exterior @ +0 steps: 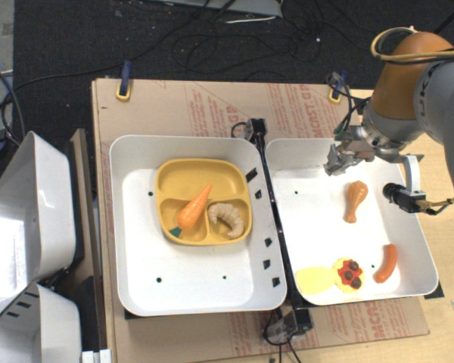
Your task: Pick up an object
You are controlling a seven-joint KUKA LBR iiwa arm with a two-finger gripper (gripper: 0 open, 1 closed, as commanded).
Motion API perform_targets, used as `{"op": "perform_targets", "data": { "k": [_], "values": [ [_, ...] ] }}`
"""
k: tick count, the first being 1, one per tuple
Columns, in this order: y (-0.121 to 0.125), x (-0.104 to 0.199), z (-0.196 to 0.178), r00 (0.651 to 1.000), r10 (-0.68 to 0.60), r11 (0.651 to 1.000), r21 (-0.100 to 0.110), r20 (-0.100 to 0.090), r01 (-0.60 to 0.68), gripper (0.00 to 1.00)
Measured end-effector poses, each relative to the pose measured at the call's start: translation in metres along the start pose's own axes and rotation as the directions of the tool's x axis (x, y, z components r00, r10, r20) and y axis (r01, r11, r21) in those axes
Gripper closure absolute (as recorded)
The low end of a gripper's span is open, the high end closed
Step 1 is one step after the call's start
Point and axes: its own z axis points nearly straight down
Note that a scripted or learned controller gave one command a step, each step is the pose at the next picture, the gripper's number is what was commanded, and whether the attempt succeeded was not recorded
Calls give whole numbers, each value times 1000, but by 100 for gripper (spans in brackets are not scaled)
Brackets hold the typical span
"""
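the arm reaches in from the right, its gripper [339,162] hanging over the far edge of the right bin [310,203], near that bin's far left part; whether its fingers are apart or together cannot be told. a drumstick [355,200] lies just beside it toward the bin's middle. a sausage [386,263], a berry cluster [350,273] and a yellow slice [315,280] lie along the near edge. bare floor spans the right bin's left half. in the left bin [136,240], a yellow plate [204,174] holds a carrot [194,207] and a shrimp [228,218].
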Motion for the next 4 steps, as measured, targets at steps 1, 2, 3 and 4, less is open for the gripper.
{"op": "perform_targets", "data": {
  "k": [1,2,3,4],
  "values": [
    [6,-2,-44,1000,0,1000,-1,1,0,100],
    [7,-2,-81,1000,-1,1000,0,0,1,100],
    [-2,54,-71,1000,-5,1000,8,-3,5,100],
    [-8,102,-82,1000,-5,1000,6,-3,5,100]
  ]
}}
